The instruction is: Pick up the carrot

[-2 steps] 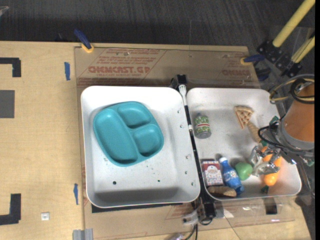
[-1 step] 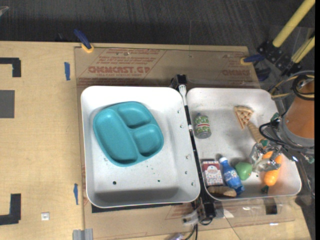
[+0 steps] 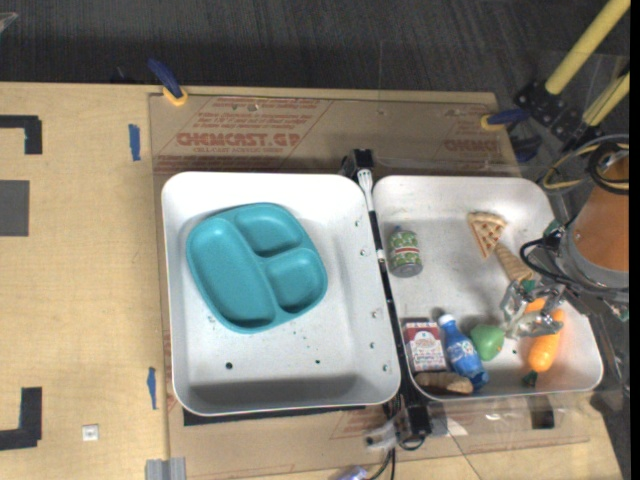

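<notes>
Bench point(image 3: 80, 268) is tan board, black tape marks at its left edge, blue tape bits along the cardboard sheet point(image 3: 250, 128) under the bins. Dark floor past the bench's far edge. Blue-and-yellow clamps point(image 3: 168, 81) pin the sheet at its far-left corner, and another at far right point(image 3: 500, 119). Yellow pole point(image 3: 598, 30) leans in at top right.

Left bin point(image 3: 190, 368): teal divided plate point(image 3: 257, 264) sits left of centre, toward the bin's far edge, three compartments with nothing in them. A few dark specks on the bin floor near the front edge.

Right bin point(image 3: 430, 203):
- green can point(image 3: 405, 251), upright, near the left wall, mid-depth
- red box point(image 3: 426, 347) at the front-left corner
- blue bottle point(image 3: 462, 351) lying just beside the box, on its right, touching or nearly so
- green round item point(image 3: 488, 341) just right of the bottle
- pizza slice toy point(image 3: 488, 232) toward the far edge, right of centre
- tan cone-shaped piece point(image 3: 509, 262) just in front of the pizza slice, angled toward the gripper
- carrot point(image 3: 543, 350): orange, near the front-right corner of the right bin, lying on the bin floor

Arm point(image 3: 605, 233) comes in over the right bin's right wall, orange band visible. Gripper point(image 3: 527, 303) is down low just above/behind the carrot, beside the green item. Something orange shows at the fingertips, but can't tell if that's the carrot's top end or a separate bit. Can't tell how far open it is or whether it has hold of anything; cables and wrist clutter hide the gap.
</notes>
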`<action>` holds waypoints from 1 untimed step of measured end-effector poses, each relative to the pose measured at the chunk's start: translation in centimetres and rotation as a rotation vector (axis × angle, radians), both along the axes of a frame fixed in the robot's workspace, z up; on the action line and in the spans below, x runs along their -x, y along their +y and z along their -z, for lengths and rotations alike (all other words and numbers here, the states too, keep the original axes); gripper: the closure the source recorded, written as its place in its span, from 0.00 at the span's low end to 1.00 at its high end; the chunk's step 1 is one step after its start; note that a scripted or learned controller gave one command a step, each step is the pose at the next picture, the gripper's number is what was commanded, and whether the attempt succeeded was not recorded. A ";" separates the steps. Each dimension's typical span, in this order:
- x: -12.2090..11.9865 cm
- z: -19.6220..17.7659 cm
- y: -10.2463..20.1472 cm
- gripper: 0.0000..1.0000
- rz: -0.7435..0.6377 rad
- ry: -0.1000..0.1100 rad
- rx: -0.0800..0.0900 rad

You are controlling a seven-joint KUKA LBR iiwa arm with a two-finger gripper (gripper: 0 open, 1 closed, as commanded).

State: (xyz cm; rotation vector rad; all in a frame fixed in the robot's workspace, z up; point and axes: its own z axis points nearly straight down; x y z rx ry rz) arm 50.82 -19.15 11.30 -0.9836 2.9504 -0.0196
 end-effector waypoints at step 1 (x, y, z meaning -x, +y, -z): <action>-0.3 -1.1 0.2 1.00 0.002 -0.010 -0.002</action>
